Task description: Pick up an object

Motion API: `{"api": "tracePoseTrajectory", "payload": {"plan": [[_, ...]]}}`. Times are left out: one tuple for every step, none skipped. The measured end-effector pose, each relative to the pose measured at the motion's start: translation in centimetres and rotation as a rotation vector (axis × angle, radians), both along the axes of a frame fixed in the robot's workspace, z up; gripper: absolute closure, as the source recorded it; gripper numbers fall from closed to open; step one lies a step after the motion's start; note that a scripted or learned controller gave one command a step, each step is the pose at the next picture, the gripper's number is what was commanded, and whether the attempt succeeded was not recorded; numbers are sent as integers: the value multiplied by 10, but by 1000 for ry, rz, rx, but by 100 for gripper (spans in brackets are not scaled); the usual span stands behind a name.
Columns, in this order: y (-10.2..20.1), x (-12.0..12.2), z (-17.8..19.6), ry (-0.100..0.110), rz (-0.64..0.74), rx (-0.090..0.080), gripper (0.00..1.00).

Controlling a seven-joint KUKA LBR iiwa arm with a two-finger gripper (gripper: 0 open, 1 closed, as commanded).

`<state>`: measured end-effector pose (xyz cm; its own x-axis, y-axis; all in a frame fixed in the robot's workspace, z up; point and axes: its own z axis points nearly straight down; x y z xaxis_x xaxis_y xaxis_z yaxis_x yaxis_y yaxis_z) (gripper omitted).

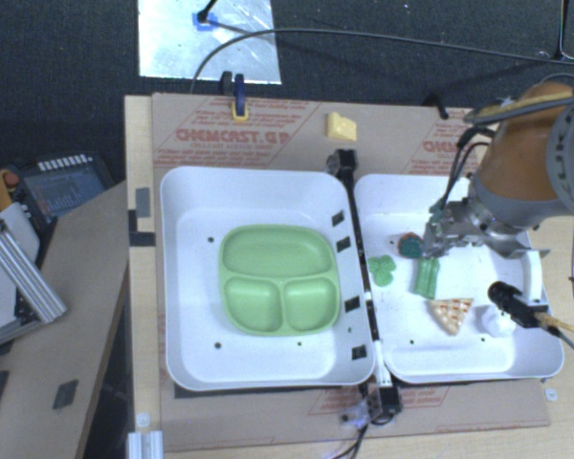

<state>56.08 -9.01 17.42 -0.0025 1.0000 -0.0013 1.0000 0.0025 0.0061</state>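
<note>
- Gripper down low over the middle of the right bin, on the grey arm with the orange band. Can't tell from up here whether spread or pinched together, so not calling anything held.
- Just left of the tip: teal round piece, on the bin floor.
- Right below the tip: green block, lying a bit tilted. Touching the gripper or just beside it, hard to say.
- Left of the block: small green leafy bit, near the bin's left wall.
- Further toward the front: pizza-slice toy, with a small whitish lump to its right.
- Over in the left bin: green divided tray, flat in the middle.
- Behind the bins, on the cardboard: yellow wedge.
</note>
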Motion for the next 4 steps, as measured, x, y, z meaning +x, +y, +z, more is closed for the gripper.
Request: {"api": "tracePoseTrajectory", "payload": {"plan": [[10, 3, 55, 0, 2, 0, 100], [10, 5, 85, -1, 1, 0, 100], [59, -18, 86, 6, 6, 3, 100], [105, -44, 70, 8, 6, 4, 100]]}}
